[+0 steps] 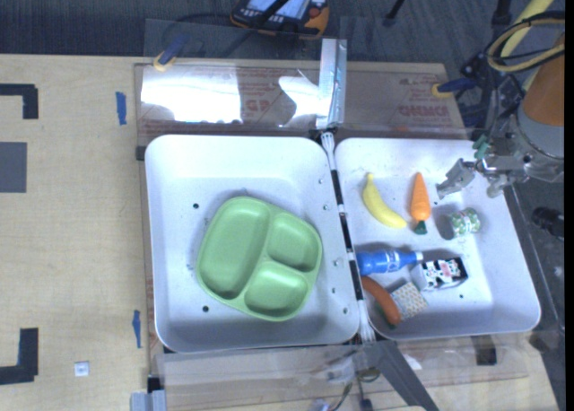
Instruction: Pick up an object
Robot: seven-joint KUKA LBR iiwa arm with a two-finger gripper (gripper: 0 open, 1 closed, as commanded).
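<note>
The right bin (516, 306) holds a yellow banana (383, 204) and an upright orange carrot (420, 200) near its back edge, a small greenish ball (465, 222) beside them, and a blue bottle (388, 262) lying near the left wall.

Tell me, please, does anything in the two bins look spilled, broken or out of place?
Nothing stands out. The green divided plate lies flat in the left bin; the banana, carrot and blue bottle lie loose in the right bin.

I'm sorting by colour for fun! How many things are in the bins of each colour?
Green: 1, the divided plate
Yellow: 1, the banana
Orange: 2, the carrot and the sausage-shaped toy
Blue: 1, the bottle
Other colours: 3
Total: 8
</note>
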